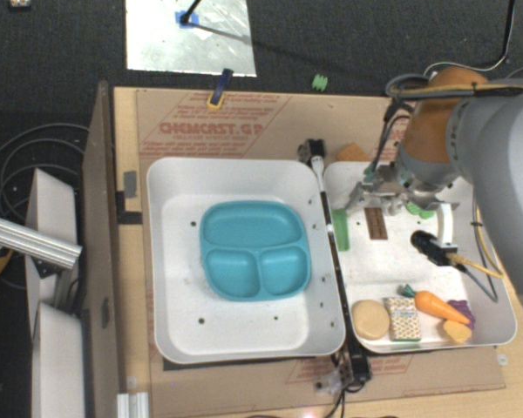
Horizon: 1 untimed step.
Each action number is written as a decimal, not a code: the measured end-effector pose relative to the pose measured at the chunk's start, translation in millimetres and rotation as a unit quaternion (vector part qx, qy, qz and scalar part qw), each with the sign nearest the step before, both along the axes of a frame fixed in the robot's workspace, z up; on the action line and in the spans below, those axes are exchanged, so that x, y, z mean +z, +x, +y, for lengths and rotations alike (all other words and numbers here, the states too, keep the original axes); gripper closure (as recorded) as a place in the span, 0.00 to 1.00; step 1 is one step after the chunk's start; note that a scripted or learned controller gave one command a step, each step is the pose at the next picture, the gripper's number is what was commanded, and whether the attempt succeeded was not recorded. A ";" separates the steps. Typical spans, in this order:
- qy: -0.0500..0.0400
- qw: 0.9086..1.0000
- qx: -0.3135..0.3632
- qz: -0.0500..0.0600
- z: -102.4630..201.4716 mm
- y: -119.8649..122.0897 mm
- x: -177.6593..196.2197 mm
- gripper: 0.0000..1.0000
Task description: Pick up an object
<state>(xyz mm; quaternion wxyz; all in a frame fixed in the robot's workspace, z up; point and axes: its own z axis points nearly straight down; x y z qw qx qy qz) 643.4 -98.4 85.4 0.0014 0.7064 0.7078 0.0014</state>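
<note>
While the arm (pixel 497 138) leans in over the far end of the right bin (pixel 379 273), nothing looks lifted, so I'd say the pick is at its approach stage. The end effector (pixel 383 200) sits low over the bin's upper left corner. From this vantage I cannot tell whether it is apart or together, because the wrist housing covers that. Just beneath it, flat on the bin floor, lies a brown bar (pixel 376 225). That seems the likeliest target, though I can't say whether the two touch. A green stick (pixel 341 235) lies just beside the bar, against the bin's left wall. The other candidates are well apart from the end effector, bunched along the near edge: a round beige disc (pixel 371 319), a patterned packet (pixel 405 320) just beside it, and a carrot (pixel 438 305) with a purple piece (pixel 461 308) next to it. The left bin (pixel 174 225) holds a blue divided plate (pixel 254 249). To my eye everything is left to do: closing on something, getting a firm hold, and raising it clear of the bin on the surface (pixel 209 129).
</note>
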 end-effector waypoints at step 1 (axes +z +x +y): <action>-0.001 1.000 -0.001 0.001 -18.4 -20.4 -0.9 0.00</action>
